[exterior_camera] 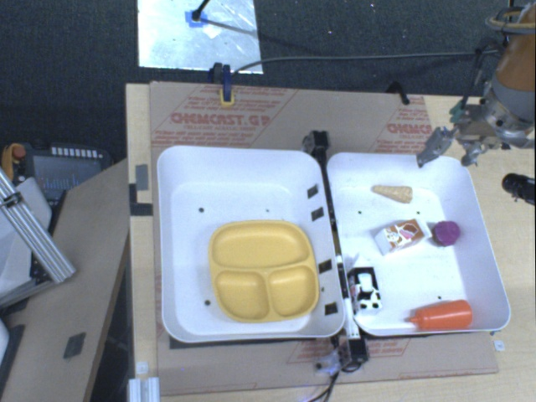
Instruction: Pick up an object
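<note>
The hand point(450, 146) hangs with fingers spread and nothing between them above the right bin's point(481, 249) far rim.

Overhead camera, slanted view of the bench.
It looks down from well above both bins point(251, 162), arm entering right.

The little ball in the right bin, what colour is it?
Purple. The ball shows in the camera view.
</note>
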Action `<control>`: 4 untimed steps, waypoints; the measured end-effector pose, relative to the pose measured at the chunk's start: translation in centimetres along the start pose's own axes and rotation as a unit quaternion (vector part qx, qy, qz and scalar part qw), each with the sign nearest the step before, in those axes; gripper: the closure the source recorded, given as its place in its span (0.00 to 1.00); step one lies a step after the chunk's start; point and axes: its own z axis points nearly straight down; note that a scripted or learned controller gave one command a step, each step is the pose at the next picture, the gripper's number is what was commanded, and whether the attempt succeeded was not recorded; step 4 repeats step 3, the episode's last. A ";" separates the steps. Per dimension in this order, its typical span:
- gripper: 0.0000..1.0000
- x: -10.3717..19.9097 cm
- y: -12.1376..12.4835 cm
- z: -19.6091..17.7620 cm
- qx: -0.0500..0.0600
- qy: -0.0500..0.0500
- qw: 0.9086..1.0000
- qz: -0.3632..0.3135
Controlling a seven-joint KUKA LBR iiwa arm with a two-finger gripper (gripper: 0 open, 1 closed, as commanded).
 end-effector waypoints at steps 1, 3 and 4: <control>0.00 0.0 0.2 -0.7 -0.006 -0.001 1.000 -0.001; 0.00 -1.2 1.8 10.1 -0.005 -0.001 1.000 0.000; 0.00 -1.2 1.8 10.1 -0.005 -0.001 1.000 0.000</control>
